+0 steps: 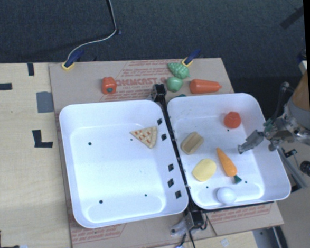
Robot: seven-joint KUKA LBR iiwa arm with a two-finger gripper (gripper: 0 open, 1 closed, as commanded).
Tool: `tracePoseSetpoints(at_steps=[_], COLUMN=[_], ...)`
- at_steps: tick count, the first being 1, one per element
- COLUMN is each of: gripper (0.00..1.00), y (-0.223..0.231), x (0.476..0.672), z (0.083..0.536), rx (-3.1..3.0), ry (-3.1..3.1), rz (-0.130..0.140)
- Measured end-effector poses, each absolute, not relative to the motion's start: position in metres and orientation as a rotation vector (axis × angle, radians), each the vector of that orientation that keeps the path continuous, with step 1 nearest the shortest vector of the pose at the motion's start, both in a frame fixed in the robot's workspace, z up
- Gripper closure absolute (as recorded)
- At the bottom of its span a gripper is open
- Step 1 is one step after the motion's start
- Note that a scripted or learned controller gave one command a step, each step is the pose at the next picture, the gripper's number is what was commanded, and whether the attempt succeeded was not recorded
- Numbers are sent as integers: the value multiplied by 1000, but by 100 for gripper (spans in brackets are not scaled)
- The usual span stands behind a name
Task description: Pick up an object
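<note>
The right bin (249, 104) holds a red tomato (232, 119), a tan bread roll (192, 142), a yellow potato-like piece (204, 170), an orange carrot (227, 162) and a white egg (226, 195). In the left bin (80, 120), near its right wall, lies a tan waffle-patterned wedge (146, 136). My gripper (245, 146) reaches in over the right bin's right side. It points left, just right of the carrot and below the tomato, with nothing visibly in it.
On the cardboard behind the bins lie an orange pepper (108, 85), two green pieces (177, 76) and a second carrot (204, 85). Black clips (171, 167) line the seam between the bins. A cable (94, 43) runs across the dark floor behind.
</note>
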State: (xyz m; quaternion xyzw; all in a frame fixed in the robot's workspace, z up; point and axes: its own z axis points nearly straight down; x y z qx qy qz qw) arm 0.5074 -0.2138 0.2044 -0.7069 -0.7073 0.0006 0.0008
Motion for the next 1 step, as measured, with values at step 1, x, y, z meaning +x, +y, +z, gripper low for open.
tracePoseSetpoints(at_steps=[1], gripper=[0], y=[-113], x=[481], z=[119], rx=[-2203], ry=[-2219], rz=[6])
